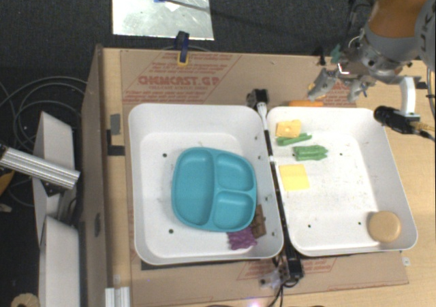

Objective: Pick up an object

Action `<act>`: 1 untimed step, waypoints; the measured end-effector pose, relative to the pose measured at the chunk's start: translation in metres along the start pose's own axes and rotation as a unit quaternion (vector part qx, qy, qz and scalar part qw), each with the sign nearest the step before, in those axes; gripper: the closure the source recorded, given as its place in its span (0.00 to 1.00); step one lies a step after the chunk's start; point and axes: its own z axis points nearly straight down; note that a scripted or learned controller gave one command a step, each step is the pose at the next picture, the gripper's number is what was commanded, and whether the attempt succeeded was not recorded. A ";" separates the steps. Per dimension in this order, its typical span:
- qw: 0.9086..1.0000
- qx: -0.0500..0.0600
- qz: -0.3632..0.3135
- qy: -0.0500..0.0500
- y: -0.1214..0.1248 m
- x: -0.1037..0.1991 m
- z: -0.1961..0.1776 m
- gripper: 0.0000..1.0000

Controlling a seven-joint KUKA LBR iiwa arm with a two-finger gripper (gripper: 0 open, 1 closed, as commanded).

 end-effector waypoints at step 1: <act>1.000 0.006 0.002 0.001 -0.046 0.003 0.098 0.00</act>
